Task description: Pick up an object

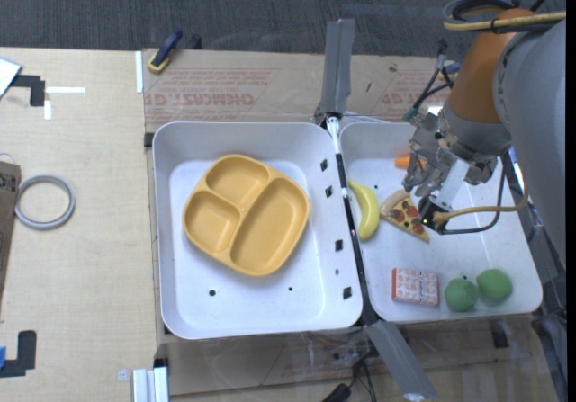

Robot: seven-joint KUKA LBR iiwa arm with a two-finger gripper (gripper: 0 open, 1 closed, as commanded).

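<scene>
- Oddly enough, the far left of the frame has nothing to do with the job: a roll of tape (42,201) lies flat on the bench, well apart from both bins, and looks simply parked there.
- Left of centre, the left bin (171,292) carries a yellow divided plate (247,213), lying flat and tilted a little in the frame, with nothing in its compartments.
- Right of centre, the right bin (531,297) holds the candidates for picking: a banana (365,209) hard against the dividing wall, a pizza slice toy (406,214) just beside it, a small red-and-white box (415,285) near the lower rim, and two green balls (477,290) side by side at the lower right.
- At the upper right, the gripper (425,192) hangs low over the pizza slice toy (probably the chosen target, judging by its position). Whether its tips are spread or pressed together I cannot tell; nothing is visibly pinched.
</scene>
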